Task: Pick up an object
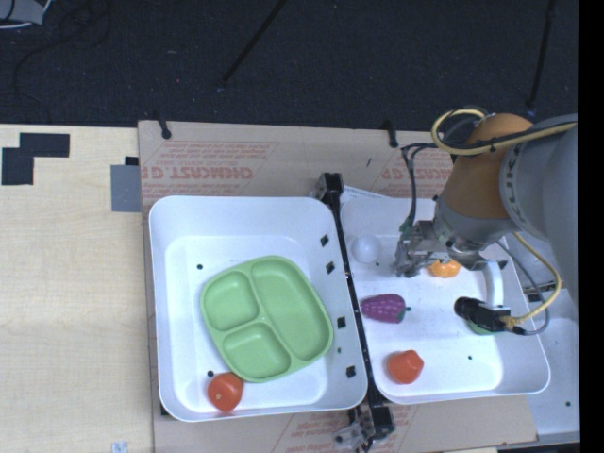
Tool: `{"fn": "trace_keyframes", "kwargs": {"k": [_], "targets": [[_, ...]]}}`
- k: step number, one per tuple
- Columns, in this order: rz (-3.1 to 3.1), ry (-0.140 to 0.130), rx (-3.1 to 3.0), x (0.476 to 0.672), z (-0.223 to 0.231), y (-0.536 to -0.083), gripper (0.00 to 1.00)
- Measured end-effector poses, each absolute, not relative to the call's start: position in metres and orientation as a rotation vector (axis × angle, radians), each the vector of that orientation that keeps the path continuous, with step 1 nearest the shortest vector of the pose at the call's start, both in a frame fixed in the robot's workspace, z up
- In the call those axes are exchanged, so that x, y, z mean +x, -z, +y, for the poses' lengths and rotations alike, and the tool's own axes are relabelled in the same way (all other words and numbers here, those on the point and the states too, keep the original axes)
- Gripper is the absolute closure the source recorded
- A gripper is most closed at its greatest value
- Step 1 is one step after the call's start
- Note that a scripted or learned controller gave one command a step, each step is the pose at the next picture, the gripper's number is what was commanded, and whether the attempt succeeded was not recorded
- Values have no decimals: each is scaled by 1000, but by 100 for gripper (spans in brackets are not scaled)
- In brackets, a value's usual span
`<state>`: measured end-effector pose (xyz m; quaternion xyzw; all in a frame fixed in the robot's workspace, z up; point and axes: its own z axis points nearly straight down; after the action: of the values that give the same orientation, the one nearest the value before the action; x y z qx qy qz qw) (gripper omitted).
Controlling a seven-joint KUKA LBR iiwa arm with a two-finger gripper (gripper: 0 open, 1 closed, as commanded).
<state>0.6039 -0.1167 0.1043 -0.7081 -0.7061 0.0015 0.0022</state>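
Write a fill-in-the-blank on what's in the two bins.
1. The divided plate in the view's left bin is ___.
2. It has ___ compartments.
3. In the right bin, the item between the white ball and the red one is ___.
4. The small item beside the hand is ___.
Missing: green; three; purple; orange.

White bins [189, 225] 2; green divided plate [267, 317] 1; red tomatoes [226, 391] 2, one just below plate; right of plate: purple fruit [383, 308] 1, white ball [364, 248] 1, orange piece [444, 270] 1
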Motion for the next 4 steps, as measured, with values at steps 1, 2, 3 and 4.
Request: {"fn": "trace_keyframes", "kwargs": {"k": [1,2,3,4], "targets": [[-2224,3,-2223,610,-115,-166,100],[-2225,4,-2222,617,-107,-219,100],[-2225,4,-2223,616,-113,-282,100],[-2223,-2,-2214,610,-64,-282,100]]}}
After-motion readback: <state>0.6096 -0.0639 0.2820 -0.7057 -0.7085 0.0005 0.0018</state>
